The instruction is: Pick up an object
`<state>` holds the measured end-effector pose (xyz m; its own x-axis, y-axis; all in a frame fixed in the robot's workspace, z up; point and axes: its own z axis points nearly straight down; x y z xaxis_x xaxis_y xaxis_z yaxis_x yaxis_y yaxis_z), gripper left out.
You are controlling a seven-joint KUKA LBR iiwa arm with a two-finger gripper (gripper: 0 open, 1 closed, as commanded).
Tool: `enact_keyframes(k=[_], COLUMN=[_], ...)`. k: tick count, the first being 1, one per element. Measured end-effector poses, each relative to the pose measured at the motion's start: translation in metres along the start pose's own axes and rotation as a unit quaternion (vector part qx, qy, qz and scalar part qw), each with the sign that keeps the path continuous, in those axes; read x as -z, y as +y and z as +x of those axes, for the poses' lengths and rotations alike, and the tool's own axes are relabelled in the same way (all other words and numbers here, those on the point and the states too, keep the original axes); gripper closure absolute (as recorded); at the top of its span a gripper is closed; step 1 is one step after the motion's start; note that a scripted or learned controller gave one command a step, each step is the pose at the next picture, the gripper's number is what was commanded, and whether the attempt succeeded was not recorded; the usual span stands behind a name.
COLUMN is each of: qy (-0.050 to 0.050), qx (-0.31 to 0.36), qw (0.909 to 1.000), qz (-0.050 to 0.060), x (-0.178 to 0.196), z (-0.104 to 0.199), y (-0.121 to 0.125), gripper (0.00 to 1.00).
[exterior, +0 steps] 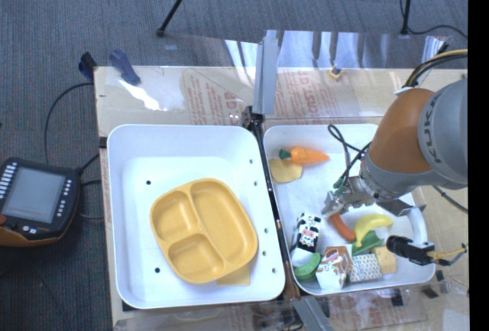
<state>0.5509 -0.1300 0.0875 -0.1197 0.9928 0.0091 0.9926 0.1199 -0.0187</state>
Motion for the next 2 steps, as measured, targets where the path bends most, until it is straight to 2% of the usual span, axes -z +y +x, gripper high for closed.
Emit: enact_keyframes(k=[1,2], qy=[-0.002,-0.004], qx=[0.019,0.001], qw=[0.9998,0.9999], qz=[-0.005,-0.011], x=[0.003,0.101], z=[-0.005,0.06], y=[0.009,0.056], gripper=[1.0,1.0])
